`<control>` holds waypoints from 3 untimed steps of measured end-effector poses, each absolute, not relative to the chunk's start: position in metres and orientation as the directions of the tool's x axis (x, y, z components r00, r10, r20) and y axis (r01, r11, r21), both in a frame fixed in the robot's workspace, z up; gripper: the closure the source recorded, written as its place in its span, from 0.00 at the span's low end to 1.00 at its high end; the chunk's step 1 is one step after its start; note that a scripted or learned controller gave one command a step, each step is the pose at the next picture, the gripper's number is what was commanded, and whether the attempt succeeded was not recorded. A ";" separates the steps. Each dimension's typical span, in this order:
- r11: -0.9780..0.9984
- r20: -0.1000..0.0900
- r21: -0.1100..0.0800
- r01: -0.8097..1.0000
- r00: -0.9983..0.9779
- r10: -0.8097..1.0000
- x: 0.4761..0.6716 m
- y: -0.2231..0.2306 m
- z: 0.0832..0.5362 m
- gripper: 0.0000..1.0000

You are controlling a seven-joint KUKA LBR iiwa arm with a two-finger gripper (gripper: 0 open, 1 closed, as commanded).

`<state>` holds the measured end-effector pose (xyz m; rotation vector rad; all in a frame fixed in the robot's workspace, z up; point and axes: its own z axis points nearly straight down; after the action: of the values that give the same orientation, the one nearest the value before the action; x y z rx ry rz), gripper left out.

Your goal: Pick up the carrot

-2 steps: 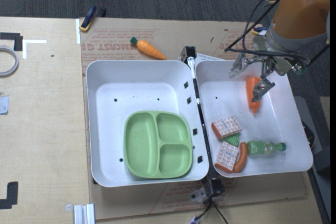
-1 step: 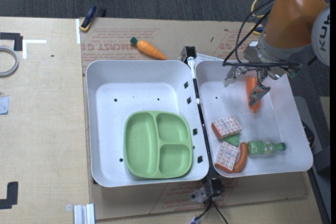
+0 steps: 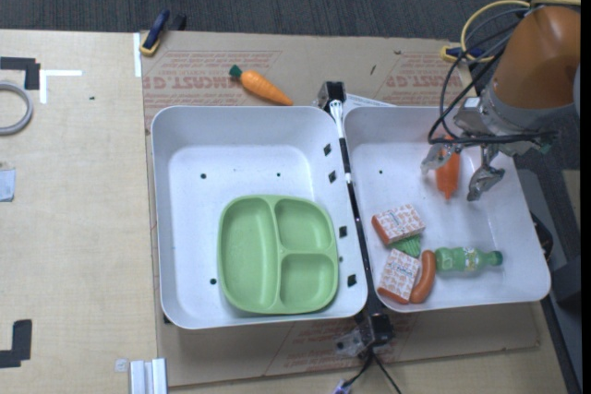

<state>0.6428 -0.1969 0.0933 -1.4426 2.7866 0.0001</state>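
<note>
While the grey arm (image 3: 540, 60) reaches in from the right, its gripper (image 3: 459, 173) is seen low over the far part of the right bin (image 3: 517, 291), with the orange band just above the wrist. The jaws are set well apart, one finger (image 3: 432, 163) towards the left bin and the other (image 3: 485, 182) towards the outer wall. A small orange piece (image 3: 448, 175) is seen between them, close beside the finger nearer the left bin and apart from the other; a firm hold on it is not shown, and its kind cannot be told. The carrot (image 3: 261, 86), orange with a green top, is found outside both bins, lying at a slant on the cardboard (image 3: 212, 69) just behind the far rim of the left bin (image 3: 175, 198), well apart from the gripper. In the left bin a green divided plate (image 3: 277, 254) is laid near the front. In the near part of the right bin two small cartons (image 3: 398, 223) (image 3: 399, 272) are placed, with a sausage (image 3: 425, 277) touching the nearer carton and a green bottle (image 3: 466, 260) lying on its side just beside the sausage.
</note>
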 end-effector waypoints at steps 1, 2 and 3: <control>0.582 -0.008 -0.005 -0.813 -0.582 -0.813 0.644 -0.196 0.104 1.00; 0.650 -0.004 -0.003 -0.760 -0.650 -0.760 0.606 -0.164 0.239 1.00; 0.846 -0.002 0.000 -0.533 -0.846 -0.533 0.577 -0.143 0.195 1.00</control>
<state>0.5768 -0.1426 0.1950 -0.8707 3.0165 0.0006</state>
